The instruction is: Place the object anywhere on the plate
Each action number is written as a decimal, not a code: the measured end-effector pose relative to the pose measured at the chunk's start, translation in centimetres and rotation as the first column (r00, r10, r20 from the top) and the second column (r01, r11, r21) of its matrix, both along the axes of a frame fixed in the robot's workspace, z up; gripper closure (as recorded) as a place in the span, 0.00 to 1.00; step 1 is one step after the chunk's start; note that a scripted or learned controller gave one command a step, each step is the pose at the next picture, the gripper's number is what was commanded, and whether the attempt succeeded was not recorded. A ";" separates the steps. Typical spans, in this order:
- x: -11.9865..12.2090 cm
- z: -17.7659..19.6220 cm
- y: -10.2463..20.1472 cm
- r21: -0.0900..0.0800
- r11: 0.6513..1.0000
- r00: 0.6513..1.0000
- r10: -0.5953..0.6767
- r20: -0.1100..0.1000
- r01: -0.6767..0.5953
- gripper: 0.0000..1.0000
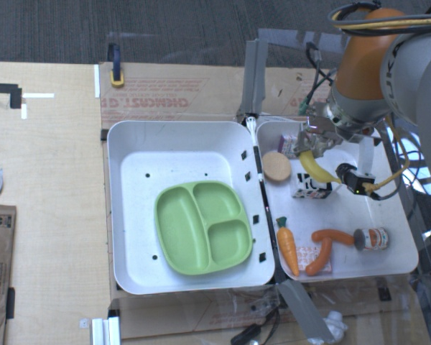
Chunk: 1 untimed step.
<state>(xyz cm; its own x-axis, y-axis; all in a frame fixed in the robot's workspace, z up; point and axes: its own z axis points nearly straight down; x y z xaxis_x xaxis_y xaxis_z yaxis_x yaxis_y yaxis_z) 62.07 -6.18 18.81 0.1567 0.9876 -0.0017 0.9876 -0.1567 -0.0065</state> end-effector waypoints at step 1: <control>-3.4 0.1 5.7 -0.001 1.000 1.000 -0.025 -0.001 0.025 1.00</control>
<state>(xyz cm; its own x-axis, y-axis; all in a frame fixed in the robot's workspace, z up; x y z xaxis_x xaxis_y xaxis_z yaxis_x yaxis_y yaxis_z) 58.63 -0.48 18.92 0.1818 0.9833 -0.0025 0.9833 -0.1818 -0.0071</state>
